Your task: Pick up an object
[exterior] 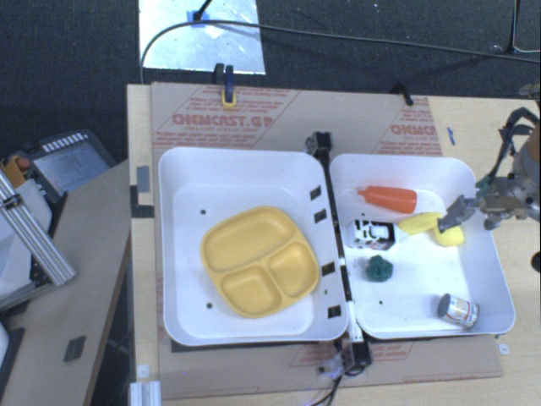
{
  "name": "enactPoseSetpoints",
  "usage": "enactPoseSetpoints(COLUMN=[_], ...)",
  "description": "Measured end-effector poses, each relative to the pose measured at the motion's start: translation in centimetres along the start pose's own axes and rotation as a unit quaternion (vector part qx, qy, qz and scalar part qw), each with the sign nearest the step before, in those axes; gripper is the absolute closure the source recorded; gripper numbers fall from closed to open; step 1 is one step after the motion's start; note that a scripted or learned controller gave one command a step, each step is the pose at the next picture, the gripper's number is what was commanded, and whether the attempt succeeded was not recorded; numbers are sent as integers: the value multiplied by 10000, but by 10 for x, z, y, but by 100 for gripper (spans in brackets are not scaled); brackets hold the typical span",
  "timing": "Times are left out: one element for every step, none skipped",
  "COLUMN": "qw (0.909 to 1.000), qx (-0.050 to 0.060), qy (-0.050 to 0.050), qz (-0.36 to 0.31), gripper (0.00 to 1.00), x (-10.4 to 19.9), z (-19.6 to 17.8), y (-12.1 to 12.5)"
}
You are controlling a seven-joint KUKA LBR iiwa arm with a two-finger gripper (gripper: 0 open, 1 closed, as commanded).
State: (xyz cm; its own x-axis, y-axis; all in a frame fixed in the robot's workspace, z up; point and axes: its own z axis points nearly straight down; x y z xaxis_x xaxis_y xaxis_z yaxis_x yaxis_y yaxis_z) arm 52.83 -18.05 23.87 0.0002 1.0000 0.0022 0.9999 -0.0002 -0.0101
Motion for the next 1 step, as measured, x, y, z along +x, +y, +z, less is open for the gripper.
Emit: enactPoseSetpoints(qw=[10000], qx=[-58], qy=[-14], qz=[-17], gripper=[0], x=[0], z=[-6], y=[2])
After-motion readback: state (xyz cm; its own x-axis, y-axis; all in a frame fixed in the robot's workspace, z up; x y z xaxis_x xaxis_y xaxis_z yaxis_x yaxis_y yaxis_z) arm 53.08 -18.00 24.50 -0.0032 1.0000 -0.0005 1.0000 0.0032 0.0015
